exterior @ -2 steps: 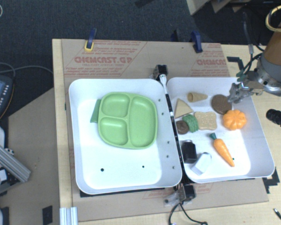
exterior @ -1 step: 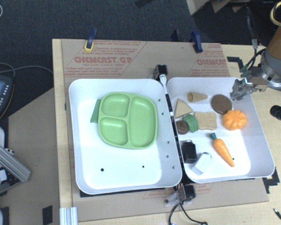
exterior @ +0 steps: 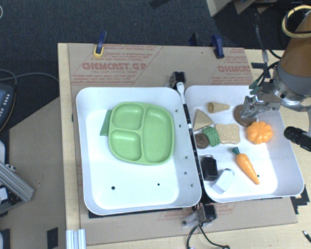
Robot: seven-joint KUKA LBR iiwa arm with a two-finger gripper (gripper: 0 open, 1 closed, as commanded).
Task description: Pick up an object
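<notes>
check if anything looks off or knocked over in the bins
Nothing spilled or damaged. The green plate sits slightly askew in the left bin. In the right bin, the toy foods lie loosely scattered, carrot and pumpkin apart, the gripper just above the pumpkin.

Arm [exterior: 300,51] cut off at right edge; gripper [exterior: 255,107] partly hides brown object [exterior: 243,115], perhaps round.

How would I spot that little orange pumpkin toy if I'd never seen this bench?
Look in the right-hand white bin, at its far right side beside the grey arm's gripper. The small round orange pumpkin toy lies there; unlike the long pointed orange carrot toy nearer the front, it is squat and ribbed.
</notes>
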